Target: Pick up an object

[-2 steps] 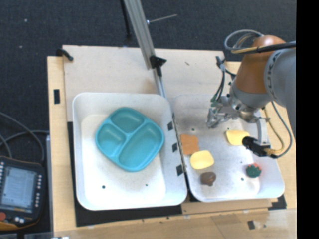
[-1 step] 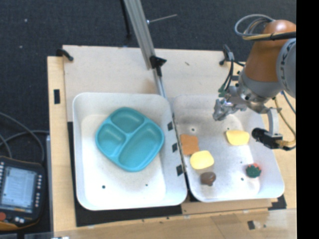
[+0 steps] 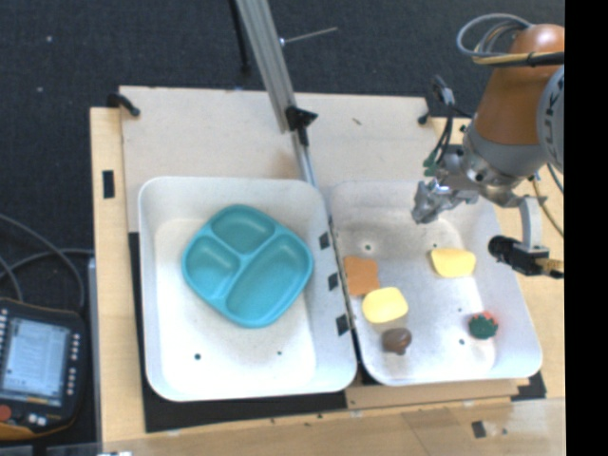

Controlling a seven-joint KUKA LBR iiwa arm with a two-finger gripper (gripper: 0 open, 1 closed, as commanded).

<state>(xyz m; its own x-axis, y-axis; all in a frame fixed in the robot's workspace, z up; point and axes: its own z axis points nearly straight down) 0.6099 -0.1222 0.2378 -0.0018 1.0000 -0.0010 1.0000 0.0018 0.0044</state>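
Camera view — one slanted look down on the counter (image 3: 218, 136) with two white bins side by side.

Left bin (image 3: 161, 350): a teal divided plate (image 3: 247, 264) sits near its middle, three compartments, nothing in them that I can make out.

Right bin (image 3: 513, 350): five loose things, all lying on the bin floor. An orange-brown square block (image 3: 361, 275) at the left edge, with a pale yellow rounded piece (image 3: 385, 304) just beside it on the near side, and a small dark brown lump (image 3: 397, 340) nearer still. A second yellow piece (image 3: 453, 262) lies right of centre. A small green-and-red item (image 3: 484, 326) sits toward the near right corner — too small to name.

The arm comes in from the right, orange band up top. The gripper (image 3: 427, 202) hangs over the far part of the right bin, above bare floor, apart from every object; the nearest is the second yellow piece, on its near-right side. Whether the fingers are spread or pressed together — cannot tell from this angle. Nothing is seen between them.

Progress, as a judgement: no pick made. Still to do — choose a target, line up over it, descend, close, lift clear of the bin.
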